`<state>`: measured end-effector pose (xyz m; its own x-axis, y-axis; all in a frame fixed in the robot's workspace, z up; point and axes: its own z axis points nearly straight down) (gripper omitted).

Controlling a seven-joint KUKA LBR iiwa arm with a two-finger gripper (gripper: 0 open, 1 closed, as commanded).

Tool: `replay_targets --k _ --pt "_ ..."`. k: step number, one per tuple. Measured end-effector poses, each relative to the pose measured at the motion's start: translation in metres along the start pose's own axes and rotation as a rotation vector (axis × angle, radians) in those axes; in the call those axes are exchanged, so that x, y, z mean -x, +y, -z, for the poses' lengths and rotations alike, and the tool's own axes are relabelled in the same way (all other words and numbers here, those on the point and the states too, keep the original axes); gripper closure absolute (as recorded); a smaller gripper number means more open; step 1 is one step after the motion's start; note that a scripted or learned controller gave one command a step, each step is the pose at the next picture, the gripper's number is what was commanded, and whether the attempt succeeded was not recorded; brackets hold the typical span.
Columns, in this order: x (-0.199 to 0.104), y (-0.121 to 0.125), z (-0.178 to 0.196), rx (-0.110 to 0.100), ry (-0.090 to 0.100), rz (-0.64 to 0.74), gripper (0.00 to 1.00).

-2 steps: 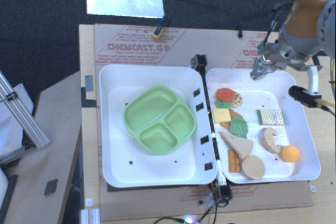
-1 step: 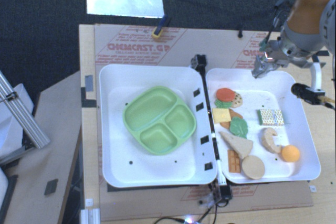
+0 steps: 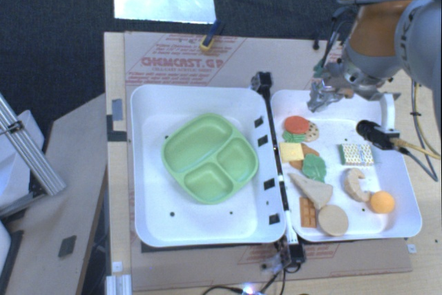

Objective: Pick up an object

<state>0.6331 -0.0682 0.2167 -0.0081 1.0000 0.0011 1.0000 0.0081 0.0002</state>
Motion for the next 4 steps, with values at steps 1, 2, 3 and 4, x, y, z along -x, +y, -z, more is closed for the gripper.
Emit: replay_targets --k 1,2,3,4 --pt "-0.049 -0.02 0.007 0.0 -0.001 -0.002 1.0" --pt "-0.1 -0.026 -0.002 0.001 0.0 0.0 1.0" --pt "-0.116 -0.018 0.001 0.002 0.0 -0.002 1.0" --pt "-0.124 -0.021 0.012 0.001 0.0 -0.002 1.0"
